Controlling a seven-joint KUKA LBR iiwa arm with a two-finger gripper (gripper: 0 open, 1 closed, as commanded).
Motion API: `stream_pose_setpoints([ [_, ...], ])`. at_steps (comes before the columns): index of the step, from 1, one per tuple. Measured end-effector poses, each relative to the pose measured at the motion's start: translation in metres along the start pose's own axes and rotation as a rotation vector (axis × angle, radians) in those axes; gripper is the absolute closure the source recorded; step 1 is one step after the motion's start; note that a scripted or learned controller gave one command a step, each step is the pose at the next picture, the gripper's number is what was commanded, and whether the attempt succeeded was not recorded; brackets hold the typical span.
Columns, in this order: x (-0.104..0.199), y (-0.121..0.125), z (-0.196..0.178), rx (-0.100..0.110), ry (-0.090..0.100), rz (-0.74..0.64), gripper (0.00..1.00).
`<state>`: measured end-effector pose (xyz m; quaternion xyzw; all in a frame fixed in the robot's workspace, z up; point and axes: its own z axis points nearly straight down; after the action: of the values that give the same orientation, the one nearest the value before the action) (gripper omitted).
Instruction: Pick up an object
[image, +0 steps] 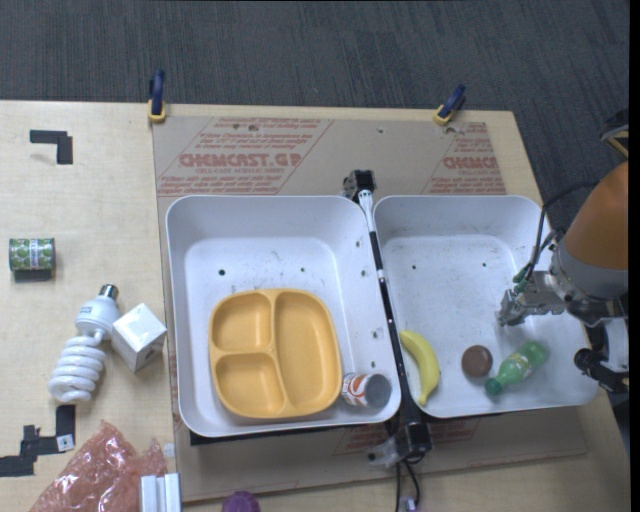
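Observation:
In the right bin (450, 250) lie a yellow banana (421, 366) at the front left, a small brown round object (477, 360) and a green bottle (515, 367) on its side near the front right corner. My gripper (518, 304) hangs at the bin's right side, just above and behind the bottle and the brown object, and I see nothing held in it. The arm's orange band (605, 225) enters from the right. The left bin (200, 240) holds a yellow divided plate (275, 352) and a small can (364, 390) in its front right corner.
Outside the bins on the left lie a white spiral light bulb (82, 356), a white cube (139, 336), a green can (32, 255) and a pink mesh bag (95, 470). A black rail (372, 240) divides the two bins.

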<state>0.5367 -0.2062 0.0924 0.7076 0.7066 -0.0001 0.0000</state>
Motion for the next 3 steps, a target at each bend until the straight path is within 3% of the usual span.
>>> stream_pose_setpoints([
  [1,0.0102,-0.0138,0.0,0.0,0.0,0.001,1.0],
  [3,0.0102,-0.015,0.0,-0.001,-0.001,-0.001,1.0],
])
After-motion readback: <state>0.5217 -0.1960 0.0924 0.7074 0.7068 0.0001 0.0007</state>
